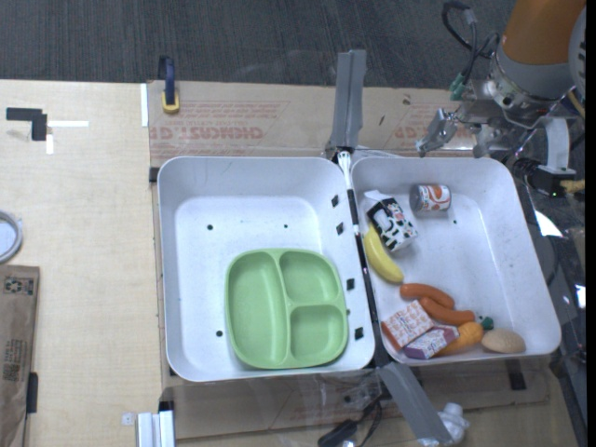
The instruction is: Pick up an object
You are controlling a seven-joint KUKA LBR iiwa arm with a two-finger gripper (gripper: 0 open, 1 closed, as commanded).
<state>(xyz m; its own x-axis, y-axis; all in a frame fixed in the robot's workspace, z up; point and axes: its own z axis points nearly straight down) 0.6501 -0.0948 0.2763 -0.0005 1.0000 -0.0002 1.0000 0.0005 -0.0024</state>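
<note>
- The arm (545, 26), grey with an orange band, is seen at the upper right, above the far edge of the right bin (521, 250).
- The gripper (461, 136) is held over the far rim of that bin; whether its fingers are released or clenched cannot be told, and nothing is seen between them.
- A small can (430, 197) with a red and white label is lying on its side in the far part of the right bin, just below the gripper and apart from it.
- A black-and-white carton (391, 223) is found left of the can, near the wall between the bins.
- A banana (382, 258) is lying just below the carton, touching it.
- Two sausages (438, 304) are seen towards the near side, with a red and white packet (413, 331), a carrot (463, 335) and a tan potato-like piece (504, 342) grouped at the near wall.
- The left bin (186, 250) is occupied by a green divided plate (287, 309) with three compartments, set towards its near right corner.
- Both bins are resting on the wooden surface (74, 203).
</note>
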